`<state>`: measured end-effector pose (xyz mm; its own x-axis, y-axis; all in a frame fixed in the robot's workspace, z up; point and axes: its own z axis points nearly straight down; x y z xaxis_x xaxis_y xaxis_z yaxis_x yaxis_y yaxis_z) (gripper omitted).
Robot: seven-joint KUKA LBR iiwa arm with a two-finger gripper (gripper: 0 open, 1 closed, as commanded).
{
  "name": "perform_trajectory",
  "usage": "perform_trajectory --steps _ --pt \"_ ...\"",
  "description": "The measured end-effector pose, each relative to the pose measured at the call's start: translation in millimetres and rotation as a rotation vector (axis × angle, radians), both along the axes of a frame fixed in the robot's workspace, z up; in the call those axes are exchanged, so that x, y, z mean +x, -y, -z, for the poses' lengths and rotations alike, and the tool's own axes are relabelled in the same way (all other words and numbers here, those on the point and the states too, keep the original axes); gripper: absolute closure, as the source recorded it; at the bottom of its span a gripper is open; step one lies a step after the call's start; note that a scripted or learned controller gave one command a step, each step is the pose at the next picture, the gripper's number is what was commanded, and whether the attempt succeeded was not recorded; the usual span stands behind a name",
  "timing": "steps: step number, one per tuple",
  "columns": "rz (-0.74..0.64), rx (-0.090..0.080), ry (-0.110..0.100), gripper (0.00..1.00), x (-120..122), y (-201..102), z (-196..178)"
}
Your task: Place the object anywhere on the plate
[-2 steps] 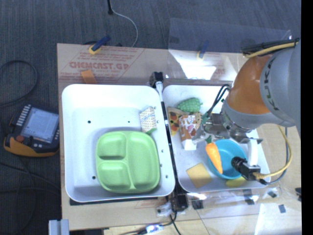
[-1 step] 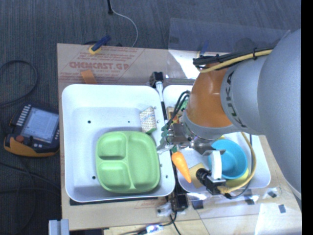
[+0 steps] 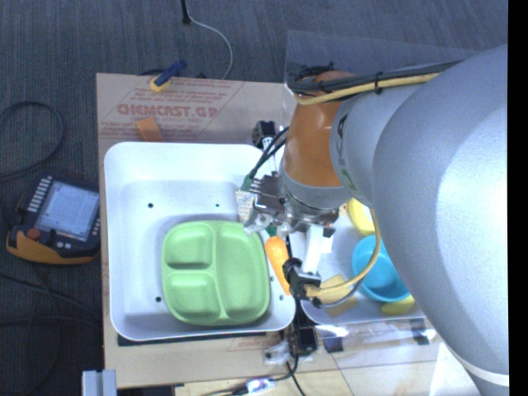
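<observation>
Grey arm (image 3: 445, 180) fills the right of my view, reaching over the seam between the two bins. Its gripper (image 3: 276, 221) hangs above the left bin's (image 3: 140, 188) right side; I cannot tell whether it is parted or closed. Just below it in my view lies the carrot (image 3: 278, 266), along the green plate's (image 3: 216, 271) right rim, not on the plate and not visibly held. Beyond, the right bin (image 3: 388, 324) holds a blue bowl (image 3: 381, 275) and a banana (image 3: 337, 287).
</observation>
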<state>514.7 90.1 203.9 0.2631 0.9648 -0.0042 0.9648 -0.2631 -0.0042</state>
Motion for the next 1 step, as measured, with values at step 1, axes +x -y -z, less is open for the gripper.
perform_trajectory --steps 1 --pt "0.001 -0.001 0.000 0.00 0.0 0.8 -0.1"
